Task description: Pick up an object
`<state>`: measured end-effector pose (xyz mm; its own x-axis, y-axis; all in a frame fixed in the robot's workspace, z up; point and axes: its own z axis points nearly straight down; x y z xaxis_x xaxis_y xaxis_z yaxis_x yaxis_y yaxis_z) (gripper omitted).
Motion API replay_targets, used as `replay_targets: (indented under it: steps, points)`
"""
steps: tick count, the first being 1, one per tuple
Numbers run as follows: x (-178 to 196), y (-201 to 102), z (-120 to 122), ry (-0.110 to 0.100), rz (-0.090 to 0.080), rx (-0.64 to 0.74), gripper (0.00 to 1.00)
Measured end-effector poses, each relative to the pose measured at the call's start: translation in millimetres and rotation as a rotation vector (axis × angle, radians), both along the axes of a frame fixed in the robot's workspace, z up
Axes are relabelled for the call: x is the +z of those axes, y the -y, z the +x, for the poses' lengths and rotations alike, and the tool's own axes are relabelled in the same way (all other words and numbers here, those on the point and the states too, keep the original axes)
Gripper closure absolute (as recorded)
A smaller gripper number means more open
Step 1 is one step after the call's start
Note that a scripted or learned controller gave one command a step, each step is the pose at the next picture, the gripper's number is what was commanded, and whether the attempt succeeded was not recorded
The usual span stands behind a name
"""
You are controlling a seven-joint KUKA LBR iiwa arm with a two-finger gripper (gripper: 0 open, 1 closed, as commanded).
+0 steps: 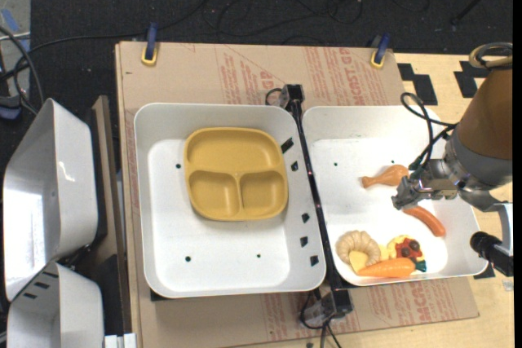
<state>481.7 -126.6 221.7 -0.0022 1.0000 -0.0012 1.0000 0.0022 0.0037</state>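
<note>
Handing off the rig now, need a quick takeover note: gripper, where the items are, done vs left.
Gripper: low over the right bin, between the chicken drumstick and the sausage; finger state unreadable, nothing visibly held.
Right bin, near edge: croissant, carrot, small multicoloured toy.
Left bin: yellow divided plate.
Done: arm is down among the items.
Left: the pick itself; no item is lifted yet.

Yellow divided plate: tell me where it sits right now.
The yellow divided plate lies in the left bin, toward its upper middle, apart from the toy food in the right bin.
</note>
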Motion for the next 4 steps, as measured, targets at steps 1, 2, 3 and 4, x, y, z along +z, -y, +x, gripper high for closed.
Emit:
replay_targets:
  steps: [1,2,3,4]
  points:
    - [53,0,2,0.003,-0.001,0.001,1.00]
    - [53,-55,16,-0.002,0.002,0.007,1.00]
    - [46,-98,25,-0.004,0.002,0.005,1.00]
    - [29,-155,36,-0.006,0.002,0.006,1.00]
